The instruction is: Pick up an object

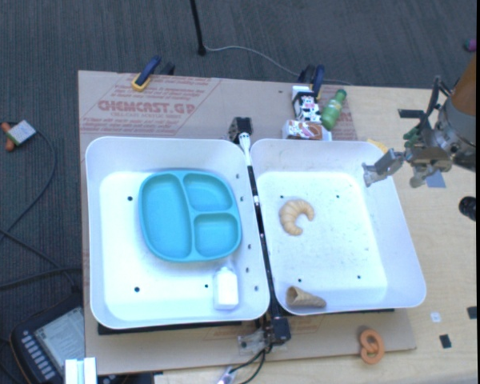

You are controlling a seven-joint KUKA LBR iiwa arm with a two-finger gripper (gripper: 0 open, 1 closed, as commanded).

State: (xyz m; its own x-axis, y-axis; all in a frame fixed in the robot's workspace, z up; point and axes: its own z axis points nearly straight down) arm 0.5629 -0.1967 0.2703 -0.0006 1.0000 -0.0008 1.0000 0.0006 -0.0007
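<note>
In the right bin (384, 238), a tan croissant (296, 215) lies left of the middle. At that bin's front left corner rests a brown cone-shaped piece (305, 298). The left bin (112, 246) holds a blue divided plate (190, 215) and a small white bottle (226, 286) near its front right corner. My gripper (405, 170) hangs over the right bin's far right rim, well right of the croissant. Its fingers are spread open with nothing between them.
Behind the bins stand a green bottle (333, 109) and a small printed box (306, 123). Blue clamps (147, 71) grip the board's back edge. An orange ring (371, 346) lies in front of the right bin. A black clip (241, 126) sits where the bins meet.
</note>
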